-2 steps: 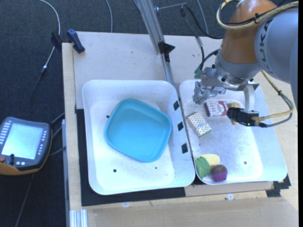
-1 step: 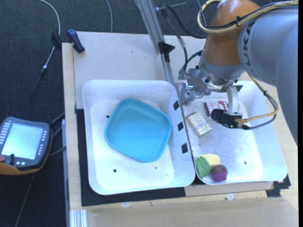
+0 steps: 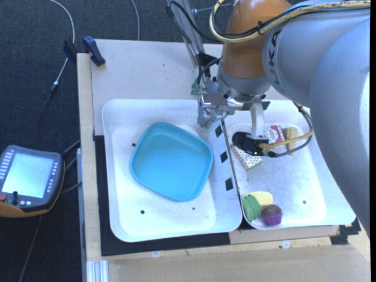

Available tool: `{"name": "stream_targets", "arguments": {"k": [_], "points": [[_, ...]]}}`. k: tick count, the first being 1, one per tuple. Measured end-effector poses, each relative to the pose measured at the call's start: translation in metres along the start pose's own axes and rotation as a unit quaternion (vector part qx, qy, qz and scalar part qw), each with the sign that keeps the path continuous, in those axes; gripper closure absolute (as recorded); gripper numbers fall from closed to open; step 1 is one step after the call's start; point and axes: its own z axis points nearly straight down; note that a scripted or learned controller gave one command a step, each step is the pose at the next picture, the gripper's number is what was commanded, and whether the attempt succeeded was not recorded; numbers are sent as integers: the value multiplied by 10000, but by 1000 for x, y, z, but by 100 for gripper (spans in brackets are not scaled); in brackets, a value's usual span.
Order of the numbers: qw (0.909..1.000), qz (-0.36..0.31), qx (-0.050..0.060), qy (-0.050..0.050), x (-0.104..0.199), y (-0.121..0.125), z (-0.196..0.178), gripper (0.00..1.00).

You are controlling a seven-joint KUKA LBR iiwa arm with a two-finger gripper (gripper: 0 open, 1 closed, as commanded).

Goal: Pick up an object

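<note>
Over the inner wall between the two white bins, the gripper (image 3: 207, 117) hangs low at the back edge; whether its jaws are wide or narrow I cannot tell. In the left bin (image 3: 117, 216) lies a blue plate (image 3: 171, 161). The right bin (image 3: 305, 216) has a green, yellow and purple toy cluster (image 3: 262, 207) at its front corner, and a small packet (image 3: 276, 134) behind the arm.

Partial letters on arm (image 3: 329, 51) casing — not legible.
</note>
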Motion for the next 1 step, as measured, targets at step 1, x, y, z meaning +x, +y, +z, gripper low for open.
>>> {"name": "stream_targets", "arguments": {"k": [1], "points": [[10000, 21, -3, -7, -3, 0, 0, 0]]}}
